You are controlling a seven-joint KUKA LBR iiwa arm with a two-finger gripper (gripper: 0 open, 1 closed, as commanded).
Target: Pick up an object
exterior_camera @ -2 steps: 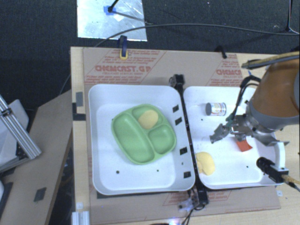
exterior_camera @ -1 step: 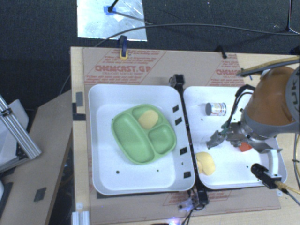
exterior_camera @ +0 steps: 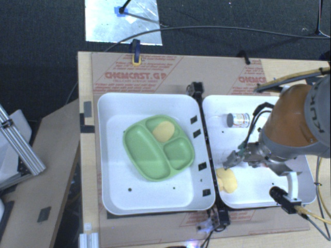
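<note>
A pale yellow lump [exterior_camera: 226,180] lies near the front left corner of the right bin [exterior_camera: 289,198]. My gripper [exterior_camera: 231,160] hangs just above and slightly behind it, pointing left; nothing shows between its fingers. A small white can with a dark lid [exterior_camera: 237,120] lies on its side at the back of the right bin. In the left bin [exterior_camera: 116,154] rests a green divided plate [exterior_camera: 158,148], and a yellow round object [exterior_camera: 164,131] sits in its upper compartment.
The arm's grey and orange body [exterior_camera: 295,123] covers the right part of the right bin. A black divider with clips [exterior_camera: 203,138] runs between the bins. Cables [exterior_camera: 258,120] loop near the can. Cardboard [exterior_camera: 155,71] lies behind the bins.
</note>
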